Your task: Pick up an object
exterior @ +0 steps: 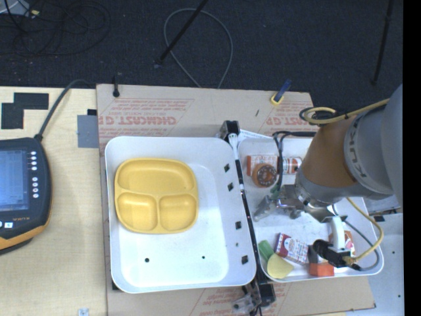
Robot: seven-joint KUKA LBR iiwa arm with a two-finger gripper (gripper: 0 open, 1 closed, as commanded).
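**A:** Grey metal gripper (pixel 275 205), low inside the right-hand white plastic bin (pixel 372 267). Is it wide or narrow?

**B:** I cannot tell; the wrist covers it from above. I see nothing held in it.

**A:** Which object is closest?

**B:** The small round container with a red-and-orange label (pixel 265 173). It lies on its side just beyond the gripper, toward the top of the view, and apart from it.

**A:** How would it handle?

**B:** Probably light and stiff, but smooth and likely to roll. I'd close across its curved sides at mid-length, not on the ends.

**A:** Any alternative?

**B:** The flat red-and-white packet (pixel 291 247), near the gripper on its lower side. It looks light and crinkly, and it lies flat, so taking it by an edge seems harder.

**A:** And the yellow divided plastic plate (pixel 156 195)?

**B:** It is well off toward the view's left of the gripper, in the other bin. It looks too broad; only its rim offers a hold.
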